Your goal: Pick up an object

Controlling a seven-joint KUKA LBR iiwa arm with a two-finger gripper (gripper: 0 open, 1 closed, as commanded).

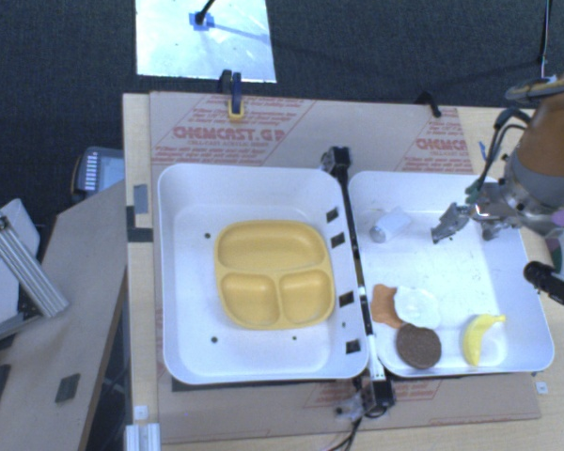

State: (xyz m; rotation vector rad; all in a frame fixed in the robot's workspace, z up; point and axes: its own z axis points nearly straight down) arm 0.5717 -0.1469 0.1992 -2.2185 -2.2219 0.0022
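The right bin (508,280) holds a small white and grey cylinder (389,225) near its back left. Along its front lie a tan piece (384,303), a white disc (417,305), a brown round cookie (418,345) and a yellow banana (480,336). My gripper (470,221) hangs over the back right of this bin, to the right of the cylinder and apart from it. Its two fingers are spread open, with nothing between them.
The left bin (183,252) holds a yellow three-compartment tray (271,272). A black clip divider (346,252) runs between the bins. A cardboard sheet (291,125) lies under both. The arm's orange band (555,134) enters from the right edge.
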